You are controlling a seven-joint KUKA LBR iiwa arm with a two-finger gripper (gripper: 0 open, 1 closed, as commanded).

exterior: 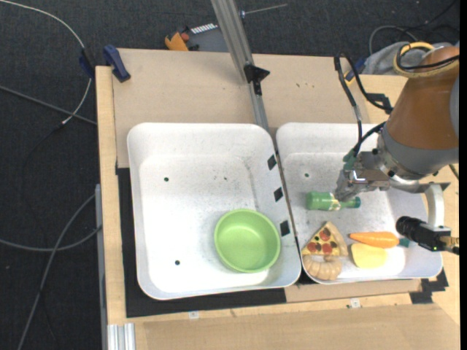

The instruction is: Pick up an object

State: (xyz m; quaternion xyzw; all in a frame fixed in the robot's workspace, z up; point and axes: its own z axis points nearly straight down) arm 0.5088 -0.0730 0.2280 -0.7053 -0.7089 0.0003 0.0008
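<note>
Item 1, small green plastic bottle [322, 200] lying sideways beneath end effector [344, 193], finger state indiscernible: probably light, stiff, slippery; grip mid-body.

Single fixed cam above the bench [190, 79], looking down at a slant, mid-range. Frames both white bins [197, 141] whole plus floor beyond. Gripper [344, 193] sits right of centre; exact tilt angle hard to judge.
</note>
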